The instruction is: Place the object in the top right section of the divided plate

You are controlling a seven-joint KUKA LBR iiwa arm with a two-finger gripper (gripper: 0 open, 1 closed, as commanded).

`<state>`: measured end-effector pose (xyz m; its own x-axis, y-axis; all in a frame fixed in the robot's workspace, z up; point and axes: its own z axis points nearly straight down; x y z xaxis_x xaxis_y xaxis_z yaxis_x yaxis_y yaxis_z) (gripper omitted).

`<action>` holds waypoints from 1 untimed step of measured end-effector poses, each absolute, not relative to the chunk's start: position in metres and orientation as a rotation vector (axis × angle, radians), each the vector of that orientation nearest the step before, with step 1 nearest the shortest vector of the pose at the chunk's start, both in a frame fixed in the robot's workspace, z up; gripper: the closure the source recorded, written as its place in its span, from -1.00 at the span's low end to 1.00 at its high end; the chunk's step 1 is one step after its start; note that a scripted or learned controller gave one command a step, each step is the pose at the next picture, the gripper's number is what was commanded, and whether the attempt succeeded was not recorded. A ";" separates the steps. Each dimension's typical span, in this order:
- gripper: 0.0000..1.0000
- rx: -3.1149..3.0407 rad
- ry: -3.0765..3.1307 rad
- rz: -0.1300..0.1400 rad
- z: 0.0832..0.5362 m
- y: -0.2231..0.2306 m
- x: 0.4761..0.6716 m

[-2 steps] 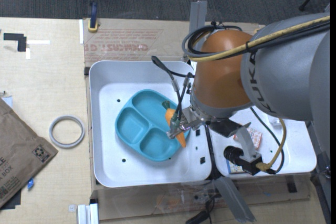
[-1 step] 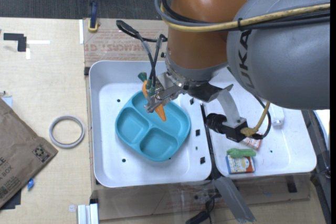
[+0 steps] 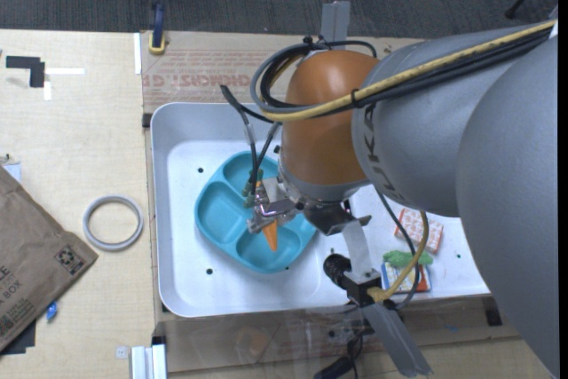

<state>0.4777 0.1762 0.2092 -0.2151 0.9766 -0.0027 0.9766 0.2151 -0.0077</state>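
Dark carpet runs behind a pale wooden counter [image 3: 71, 146] that bears a white bin [image 3: 177, 280]; over the bin the grey arm [image 3: 461, 129] with its orange band [image 3: 324, 120] reaches in from the right. At its tip the gripper [image 3: 266, 213] hangs low over a blue divided plate [image 3: 217, 213], and an orange, carrot-like object [image 3: 271, 235] sticks out just beneath it; the metal fingers look closed on the object's upper end, though the wrist hides much of the contact and I would not swear to it. The object's lower tip points at, and perhaps touches, the plate's floor near a divider ridge; which section lies beneath it is hard to tell from this angle. So the carry seems done and the release is left, as is any correction toward the top right section. Farther out, a packet [image 3: 417, 231] and a green thing [image 3: 404, 260] lie to the right, and a grey ring [image 3: 114, 221] rests on the counter beside brown cardboard [image 3: 35, 253].
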 end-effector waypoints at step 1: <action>1.00 -2.047 -2.379 0.012 0.148 0.133 0.520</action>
<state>0.5197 0.1335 0.1475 -0.1491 0.9888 -0.0024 0.9888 0.1490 -0.0083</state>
